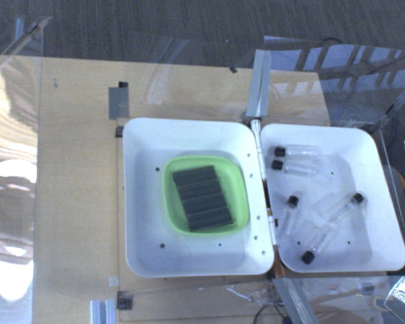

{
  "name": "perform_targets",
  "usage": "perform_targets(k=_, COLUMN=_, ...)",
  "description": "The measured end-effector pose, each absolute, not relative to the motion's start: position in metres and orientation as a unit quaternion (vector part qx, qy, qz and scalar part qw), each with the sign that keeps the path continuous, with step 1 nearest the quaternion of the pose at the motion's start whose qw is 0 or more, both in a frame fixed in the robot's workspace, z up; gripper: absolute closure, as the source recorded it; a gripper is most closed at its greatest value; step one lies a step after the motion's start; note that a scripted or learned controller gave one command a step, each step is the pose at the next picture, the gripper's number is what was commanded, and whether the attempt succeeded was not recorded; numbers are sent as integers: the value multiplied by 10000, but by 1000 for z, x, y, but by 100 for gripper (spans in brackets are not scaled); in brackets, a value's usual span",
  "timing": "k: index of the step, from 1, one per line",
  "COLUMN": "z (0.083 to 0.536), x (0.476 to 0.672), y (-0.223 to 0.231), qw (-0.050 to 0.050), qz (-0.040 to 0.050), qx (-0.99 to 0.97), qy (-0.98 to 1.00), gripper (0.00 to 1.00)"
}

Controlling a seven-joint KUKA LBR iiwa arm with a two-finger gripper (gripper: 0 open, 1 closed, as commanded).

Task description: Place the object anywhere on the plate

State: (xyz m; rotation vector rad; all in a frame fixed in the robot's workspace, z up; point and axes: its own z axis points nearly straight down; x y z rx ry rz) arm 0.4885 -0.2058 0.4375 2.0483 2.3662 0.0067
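A green square plate point(237, 193) sits in the left white bin point(142, 201). A dark ribbed rectangular block point(202, 198) lies flat on the plate, slightly turned, near its middle. The right white bin point(381, 201) holds several clear vials with black caps: two side by side at the upper left point(295, 158), one standing near the middle point(292, 211), one lying at the right point(344, 206) and one at the bottom point(317, 247).
A grey metal bar point(258, 90) stands behind the seam between the bins. A small grey bracket point(119, 102) lies on the wooden bench point(74, 181) beyond the left bin. Clear panels edge the bench at left and right.
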Motion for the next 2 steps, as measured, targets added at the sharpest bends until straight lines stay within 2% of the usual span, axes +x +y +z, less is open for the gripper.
perform_targets(k=2, z=437, x=489, y=-206, qw=61, qz=5, qx=4305, qy=9026, gripper=0)
